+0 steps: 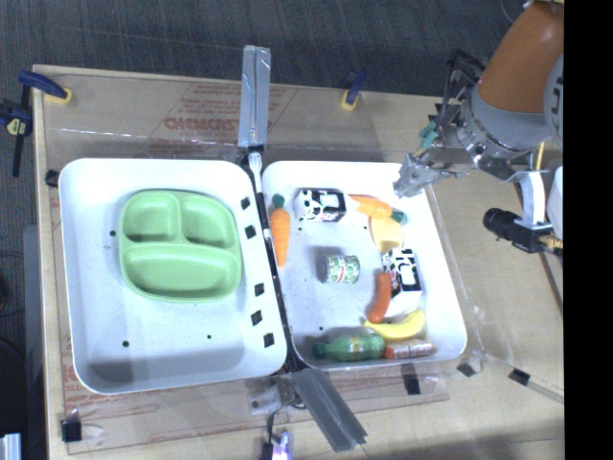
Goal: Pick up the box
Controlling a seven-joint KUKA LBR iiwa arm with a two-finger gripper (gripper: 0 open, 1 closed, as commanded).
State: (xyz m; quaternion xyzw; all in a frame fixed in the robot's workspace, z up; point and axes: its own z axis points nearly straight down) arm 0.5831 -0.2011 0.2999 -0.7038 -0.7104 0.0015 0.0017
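Two black-and-white cow-patterned boxes lie in the right bin (450, 286). One box (321, 205) is near the bin's far wall, the other box (407, 272) is by the right wall, next to a red sausage (380, 298). My gripper (414, 176) hangs over the bin's far right corner, above the rim. It is to the right of the far box and above the near one in the picture, touching neither. Nothing shows in its grasp.
The right bin also holds a carrot (280, 234), a small can (342, 269), a yellow wedge (386, 231), a banana (402, 327) and a green bottle (351, 347). A green divided tray (180, 245) lies in the left bin (86, 333).
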